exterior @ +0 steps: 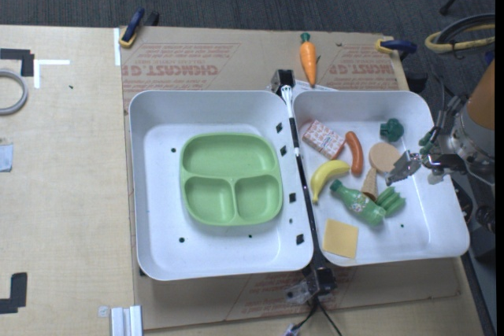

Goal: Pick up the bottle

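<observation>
Green bottle (pixel 358 203), yellow banana (pixel 326 176), white bins (pixel 150 193)

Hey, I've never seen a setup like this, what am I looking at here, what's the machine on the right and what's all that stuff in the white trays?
This is one camera fixed above a workbench, looking down at a slant. The machine entering from the right is a robot arm, and its gripper is the small two-fingered claw at its tip. It hovers over the right bin, with nothing visibly between its fingers.

Two shallow white bins sit side by side. The left bin holds a green divided plate. The right bin holds toy food: a green bottle, which the arm is meant to pick up, a banana, a sausage, a yellow cheese slice, a pink box, and a few smaller pieces. A toy carrot lies on the cardboard behind the bins.
</observation>
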Tool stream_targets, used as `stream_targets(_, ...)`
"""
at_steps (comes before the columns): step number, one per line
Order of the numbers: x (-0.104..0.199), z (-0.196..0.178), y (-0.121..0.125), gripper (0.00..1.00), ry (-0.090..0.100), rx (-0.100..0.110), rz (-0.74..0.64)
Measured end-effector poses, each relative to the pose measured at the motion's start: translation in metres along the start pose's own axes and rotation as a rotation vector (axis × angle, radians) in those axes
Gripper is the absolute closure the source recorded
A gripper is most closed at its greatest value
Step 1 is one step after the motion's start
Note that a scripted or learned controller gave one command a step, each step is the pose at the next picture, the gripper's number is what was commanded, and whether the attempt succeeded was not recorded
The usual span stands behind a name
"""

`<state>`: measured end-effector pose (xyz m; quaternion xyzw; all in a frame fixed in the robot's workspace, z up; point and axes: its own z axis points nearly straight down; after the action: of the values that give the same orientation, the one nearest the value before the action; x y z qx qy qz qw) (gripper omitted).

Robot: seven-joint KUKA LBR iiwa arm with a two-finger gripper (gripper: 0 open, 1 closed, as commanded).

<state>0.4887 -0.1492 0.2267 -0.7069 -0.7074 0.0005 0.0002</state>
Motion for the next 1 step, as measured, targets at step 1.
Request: stream_targets(1,0.0184,0.1347,-0.0114,0.0,0.0,0.0,-0.088)
